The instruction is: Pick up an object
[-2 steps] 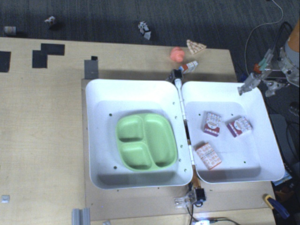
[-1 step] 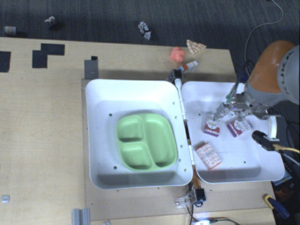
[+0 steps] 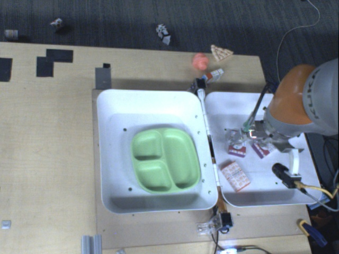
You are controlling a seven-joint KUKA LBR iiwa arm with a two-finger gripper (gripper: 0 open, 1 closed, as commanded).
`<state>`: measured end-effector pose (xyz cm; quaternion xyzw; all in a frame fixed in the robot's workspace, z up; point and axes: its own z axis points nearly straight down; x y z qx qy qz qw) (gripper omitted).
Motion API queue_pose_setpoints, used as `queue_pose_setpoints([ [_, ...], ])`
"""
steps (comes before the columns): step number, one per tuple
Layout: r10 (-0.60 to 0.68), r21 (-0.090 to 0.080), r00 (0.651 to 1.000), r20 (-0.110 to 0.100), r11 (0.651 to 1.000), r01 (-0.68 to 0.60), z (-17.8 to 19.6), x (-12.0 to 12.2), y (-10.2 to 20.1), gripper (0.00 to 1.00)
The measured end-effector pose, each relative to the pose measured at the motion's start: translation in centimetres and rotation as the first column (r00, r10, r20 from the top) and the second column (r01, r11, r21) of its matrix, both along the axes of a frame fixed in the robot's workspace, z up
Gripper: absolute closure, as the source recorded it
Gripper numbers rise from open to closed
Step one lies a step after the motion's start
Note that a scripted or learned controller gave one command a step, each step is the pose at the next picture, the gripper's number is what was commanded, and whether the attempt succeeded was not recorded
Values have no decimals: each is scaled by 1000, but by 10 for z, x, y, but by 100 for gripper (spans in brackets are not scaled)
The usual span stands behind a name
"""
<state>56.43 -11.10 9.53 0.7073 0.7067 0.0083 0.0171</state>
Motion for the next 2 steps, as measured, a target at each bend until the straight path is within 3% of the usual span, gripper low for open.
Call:
queue_pose_setpoints([
  [1, 2, 3, 1000, 3, 1000, -2, 12, 2, 2, 100],
  [2, 7, 11, 1000, -27, 1000, -7, 129, 77, 8, 100],
])
